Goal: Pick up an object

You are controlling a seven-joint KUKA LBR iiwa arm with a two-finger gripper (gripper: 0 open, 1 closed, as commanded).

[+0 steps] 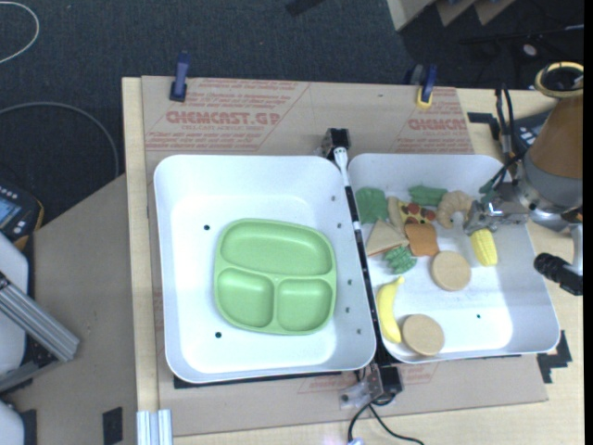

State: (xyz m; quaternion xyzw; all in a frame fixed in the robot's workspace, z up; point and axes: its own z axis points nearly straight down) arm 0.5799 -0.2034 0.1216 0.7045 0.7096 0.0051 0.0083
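Note:
The right bin [519, 327] holds several toy foods. A yellow corn cob [483, 247] lies near its right side, with a tan round disc [451, 271] just left of it. A beige lumpy piece [454, 207] sits at the back. My gripper [482, 214] hangs at the bin's right rear, just above the corn cob and right of the beige piece. Nothing shows between its fingers. A banana [389, 309] and a second tan disc [422, 334] lie at the front left of this bin.
The left bin [185, 193] holds a green divided plate [275, 274]. In the right bin's back left lie green pieces [371, 202], an orange block [422, 239], a tan wedge [381, 240] and a small green floret [400, 258]. Bare floor shows at the bin's front right.

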